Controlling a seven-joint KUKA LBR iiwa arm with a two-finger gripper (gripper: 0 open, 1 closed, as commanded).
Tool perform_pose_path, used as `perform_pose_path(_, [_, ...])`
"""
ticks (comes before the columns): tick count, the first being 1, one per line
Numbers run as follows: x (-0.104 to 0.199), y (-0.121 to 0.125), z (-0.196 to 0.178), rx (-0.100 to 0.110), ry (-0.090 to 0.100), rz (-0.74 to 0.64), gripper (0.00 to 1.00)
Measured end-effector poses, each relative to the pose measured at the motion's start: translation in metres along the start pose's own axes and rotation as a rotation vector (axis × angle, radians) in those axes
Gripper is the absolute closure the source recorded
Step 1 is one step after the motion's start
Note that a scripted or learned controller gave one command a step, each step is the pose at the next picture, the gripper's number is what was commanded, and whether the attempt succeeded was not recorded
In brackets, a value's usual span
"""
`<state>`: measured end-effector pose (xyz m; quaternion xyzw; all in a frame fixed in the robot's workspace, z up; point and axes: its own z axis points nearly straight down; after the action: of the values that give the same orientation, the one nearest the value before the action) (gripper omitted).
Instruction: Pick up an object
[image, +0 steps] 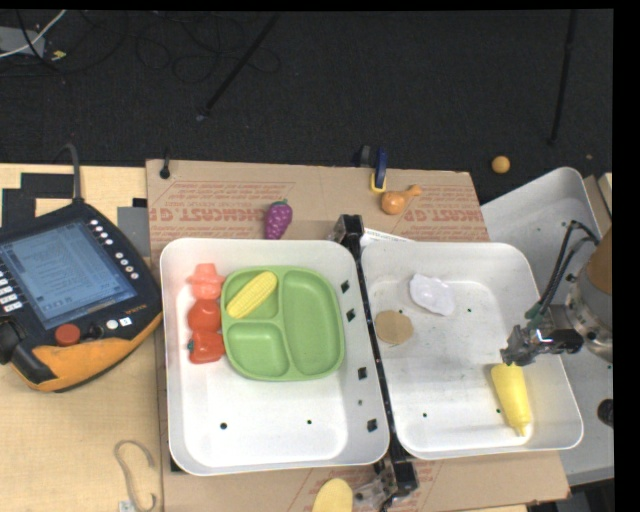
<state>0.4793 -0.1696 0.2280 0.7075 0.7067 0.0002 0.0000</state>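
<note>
Wooden bench (80, 440), two shallow white bins. Pincer (527, 345) at right bin's (470, 440) right edge, just above the long yellow plastic corn-like toy (513, 397); grip state unreadable. Approach step; next, descend and close.

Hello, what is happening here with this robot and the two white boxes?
A robot arm reaches in from the right, and its pincer sits low in the right bin, just above a yellow toy banana. I cannot tell if it touches the banana. The same bin holds a white crumpled piece and a tan disc. In the left bin lie a green divided plate with a yellow corn cob on it and a red toy beside it.
</note>
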Motion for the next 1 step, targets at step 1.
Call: perform_pose_path(1, [0.0533, 0.0292, -0.0058, 0.001, 0.002, -0.006, 1.00])
